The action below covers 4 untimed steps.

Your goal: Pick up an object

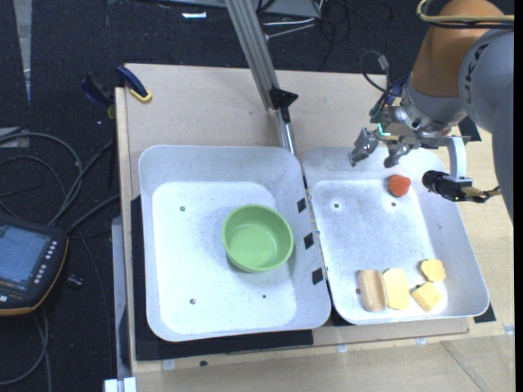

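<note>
Beneath the open pincer [377,150], an orange ball [398,185] partly hidden

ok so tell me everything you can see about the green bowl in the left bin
The green bowl is round, light green and looks like matte plastic, with a thick rim and nothing visible inside. It sits upright near the middle of the left bin, slightly toward the bin's right side. Only the bin floor touches it, and the gripper is over the other bin.

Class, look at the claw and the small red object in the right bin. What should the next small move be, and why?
Probably shift the claw toward the red object and lower it. The claw hangs open above the right bin's far edge, with nothing between its fingers, and that object lies closest.
</note>
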Each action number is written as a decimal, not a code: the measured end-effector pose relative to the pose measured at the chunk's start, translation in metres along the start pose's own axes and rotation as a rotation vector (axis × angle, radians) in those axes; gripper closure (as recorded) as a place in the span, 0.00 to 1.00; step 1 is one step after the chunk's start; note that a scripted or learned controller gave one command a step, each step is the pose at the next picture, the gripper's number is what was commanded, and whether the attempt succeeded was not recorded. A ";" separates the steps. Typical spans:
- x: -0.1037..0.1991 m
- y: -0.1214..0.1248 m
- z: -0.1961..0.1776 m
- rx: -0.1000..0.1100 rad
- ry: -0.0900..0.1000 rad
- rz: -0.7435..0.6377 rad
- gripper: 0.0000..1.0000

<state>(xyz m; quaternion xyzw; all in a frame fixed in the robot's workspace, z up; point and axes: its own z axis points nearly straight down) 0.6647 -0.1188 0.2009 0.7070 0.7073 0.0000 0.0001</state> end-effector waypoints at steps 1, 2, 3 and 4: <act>0.000 0.000 0.000 0.000 0.000 0.000 0.00; -0.005 0.006 0.046 0.002 0.000 0.000 0.00; -0.005 0.005 0.098 0.002 0.000 -0.001 0.00; -0.005 0.006 0.086 0.000 0.000 -0.001 1.00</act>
